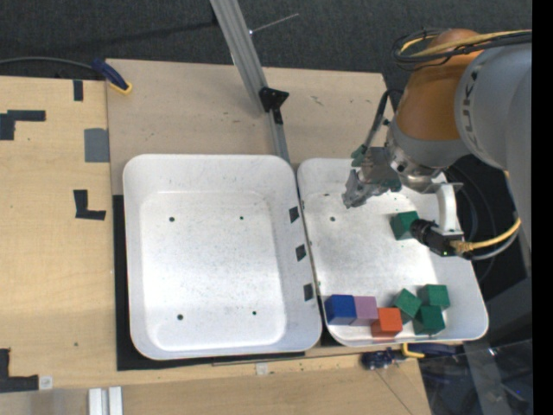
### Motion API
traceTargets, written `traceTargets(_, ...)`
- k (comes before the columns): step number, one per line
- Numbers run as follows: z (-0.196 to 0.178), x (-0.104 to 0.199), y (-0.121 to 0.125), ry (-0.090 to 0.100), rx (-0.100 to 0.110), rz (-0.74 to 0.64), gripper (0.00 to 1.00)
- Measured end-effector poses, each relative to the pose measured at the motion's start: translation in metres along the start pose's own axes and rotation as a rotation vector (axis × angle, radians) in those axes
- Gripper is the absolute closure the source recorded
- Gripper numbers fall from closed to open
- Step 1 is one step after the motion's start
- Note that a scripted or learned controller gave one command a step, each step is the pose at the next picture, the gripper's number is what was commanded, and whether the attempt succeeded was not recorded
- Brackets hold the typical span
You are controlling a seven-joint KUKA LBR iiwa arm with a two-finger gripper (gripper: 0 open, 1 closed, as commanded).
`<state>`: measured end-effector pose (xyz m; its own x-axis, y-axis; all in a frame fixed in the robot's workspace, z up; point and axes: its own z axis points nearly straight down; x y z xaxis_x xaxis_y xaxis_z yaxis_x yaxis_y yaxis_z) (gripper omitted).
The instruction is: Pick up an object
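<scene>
bench: light wood (190, 119) | floor: dark grey carpet (130, 15) | fixture: slanted metal pole (235, 33)

Even overhead light, soft shadows, slight blur.

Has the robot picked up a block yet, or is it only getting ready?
Only getting ready. Done: the gripper has reached over the right bin. In hand: I see no block between its tips. Left: every block sits in the bin, a lone green block near the gripper, and the blue block, purple block and orange block by the front wall.
</scene>
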<state>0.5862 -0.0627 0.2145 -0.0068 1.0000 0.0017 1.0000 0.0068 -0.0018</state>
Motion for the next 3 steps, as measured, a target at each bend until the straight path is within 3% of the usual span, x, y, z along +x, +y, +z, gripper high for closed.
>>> traceTargets(1, -0.014, 0.051, 0.001, 0.0, -0.002, -0.001, 1.0)
traceTargets(3, -0.006, 0.156, -0.011, -0.001, 0.001, 0.0, 1.0)
